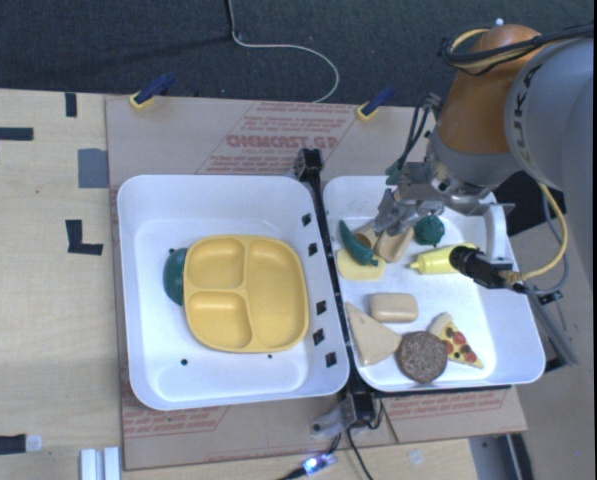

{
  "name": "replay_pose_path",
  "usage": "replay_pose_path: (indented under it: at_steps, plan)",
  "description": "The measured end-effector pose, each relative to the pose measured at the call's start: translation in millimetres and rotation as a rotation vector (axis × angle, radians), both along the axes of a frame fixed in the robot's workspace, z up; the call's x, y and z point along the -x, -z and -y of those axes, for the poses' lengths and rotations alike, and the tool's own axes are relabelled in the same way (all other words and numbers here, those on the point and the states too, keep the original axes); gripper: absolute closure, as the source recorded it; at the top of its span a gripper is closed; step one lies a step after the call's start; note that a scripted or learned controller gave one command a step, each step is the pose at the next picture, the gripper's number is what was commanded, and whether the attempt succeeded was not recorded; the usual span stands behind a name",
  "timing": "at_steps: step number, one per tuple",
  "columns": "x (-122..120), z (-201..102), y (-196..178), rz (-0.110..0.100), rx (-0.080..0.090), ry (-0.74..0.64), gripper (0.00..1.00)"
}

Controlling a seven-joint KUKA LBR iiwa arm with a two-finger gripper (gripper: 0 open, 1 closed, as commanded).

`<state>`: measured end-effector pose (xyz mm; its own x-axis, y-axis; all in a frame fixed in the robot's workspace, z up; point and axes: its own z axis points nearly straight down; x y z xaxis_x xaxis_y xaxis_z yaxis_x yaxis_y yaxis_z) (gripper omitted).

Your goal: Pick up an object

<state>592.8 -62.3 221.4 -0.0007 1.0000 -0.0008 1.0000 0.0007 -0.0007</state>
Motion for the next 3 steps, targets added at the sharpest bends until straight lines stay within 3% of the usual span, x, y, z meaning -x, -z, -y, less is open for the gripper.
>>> replay_pose_path:
  at_steps: [2,3]
  plan:
    - [1.1,-18.2,-1.9,0.000,-0.001,-0.001,1.00]
    - [-10.7,-9.3,5.3,-0.001,0.000,0.000,1.00]
